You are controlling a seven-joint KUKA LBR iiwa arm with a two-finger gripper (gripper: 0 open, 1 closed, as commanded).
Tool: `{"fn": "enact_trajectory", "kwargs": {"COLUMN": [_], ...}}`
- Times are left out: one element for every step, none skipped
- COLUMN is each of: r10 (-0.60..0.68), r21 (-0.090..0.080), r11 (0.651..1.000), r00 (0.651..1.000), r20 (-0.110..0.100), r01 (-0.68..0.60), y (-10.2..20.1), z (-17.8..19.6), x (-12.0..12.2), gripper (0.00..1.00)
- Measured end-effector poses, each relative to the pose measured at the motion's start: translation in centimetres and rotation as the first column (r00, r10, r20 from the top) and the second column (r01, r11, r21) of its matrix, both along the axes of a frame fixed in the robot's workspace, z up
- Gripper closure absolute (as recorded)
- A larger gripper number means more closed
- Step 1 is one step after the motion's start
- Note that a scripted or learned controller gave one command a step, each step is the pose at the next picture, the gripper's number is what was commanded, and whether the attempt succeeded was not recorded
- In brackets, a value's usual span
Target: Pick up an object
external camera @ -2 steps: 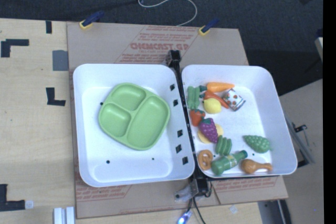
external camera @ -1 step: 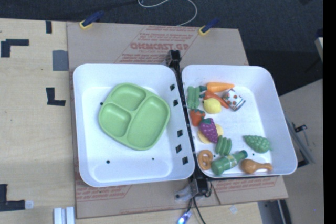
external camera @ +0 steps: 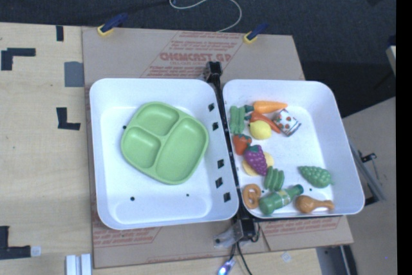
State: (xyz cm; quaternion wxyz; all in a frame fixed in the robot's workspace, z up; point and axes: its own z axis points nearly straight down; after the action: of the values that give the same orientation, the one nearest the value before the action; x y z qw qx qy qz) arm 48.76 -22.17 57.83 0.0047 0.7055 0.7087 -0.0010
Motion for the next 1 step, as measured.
{"fn": "enact_trajectory", "kwargs": {"r10": [0.001], "r21": [-0.002], "r11": [1.000], "r00": [1.000], "r20": [0.001], "r01": [-0.001], "y": [0.06], "z": [1.04], "x": [0.07], "gripper": [1.00]}}
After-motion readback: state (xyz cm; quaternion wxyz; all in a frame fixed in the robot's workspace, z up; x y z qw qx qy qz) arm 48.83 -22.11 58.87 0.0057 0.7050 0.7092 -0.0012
